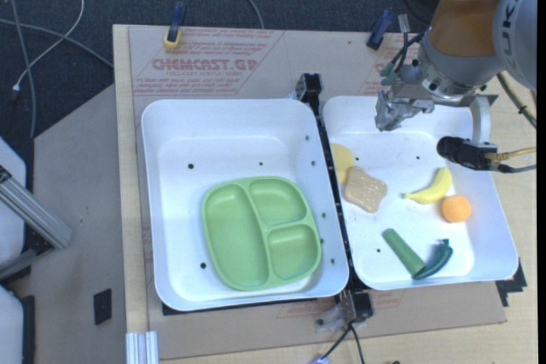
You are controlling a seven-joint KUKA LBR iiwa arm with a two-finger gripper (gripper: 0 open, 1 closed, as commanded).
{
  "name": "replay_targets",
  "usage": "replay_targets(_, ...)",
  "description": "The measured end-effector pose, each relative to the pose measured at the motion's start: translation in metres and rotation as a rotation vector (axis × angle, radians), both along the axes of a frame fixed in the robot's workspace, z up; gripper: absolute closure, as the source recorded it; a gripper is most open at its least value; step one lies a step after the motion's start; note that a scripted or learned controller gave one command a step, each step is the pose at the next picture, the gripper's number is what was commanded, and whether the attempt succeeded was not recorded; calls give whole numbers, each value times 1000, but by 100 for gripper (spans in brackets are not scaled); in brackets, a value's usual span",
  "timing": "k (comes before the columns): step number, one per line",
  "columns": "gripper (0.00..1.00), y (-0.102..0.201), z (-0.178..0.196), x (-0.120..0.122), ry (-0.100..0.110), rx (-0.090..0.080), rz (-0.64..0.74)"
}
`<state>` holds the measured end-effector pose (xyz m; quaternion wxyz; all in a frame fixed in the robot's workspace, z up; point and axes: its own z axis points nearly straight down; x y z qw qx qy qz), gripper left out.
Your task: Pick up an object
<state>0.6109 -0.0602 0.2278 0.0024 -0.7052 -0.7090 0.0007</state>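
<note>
In the right bin (486,264) lie a tan slice of bread (365,189), a pale yellow piece (341,158) beside the bread at the bin's left wall, a yellow banana (431,187), an orange ball (456,209) and a green cucumber-like stick (402,252) with a dark teal end (437,258). My gripper (392,113) hangs over the bin's far edge, above and behind the bread. Nothing shows between its fingers.
The left bin (171,132) holds a green divided plate (260,230). A black clamp (309,87) sits at the far end of the divider between the bins. Blue clips (175,21) (380,28) stand on the cardboard's far edge. A black fitting (465,151) with a cable juts off the wrist.
</note>
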Motion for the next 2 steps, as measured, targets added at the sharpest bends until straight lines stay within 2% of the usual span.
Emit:
replay_targets(1,100,55,-10,-8,-1,-1,-1)
replay_targets(2,100,108,2,-18,-4,-1,0)
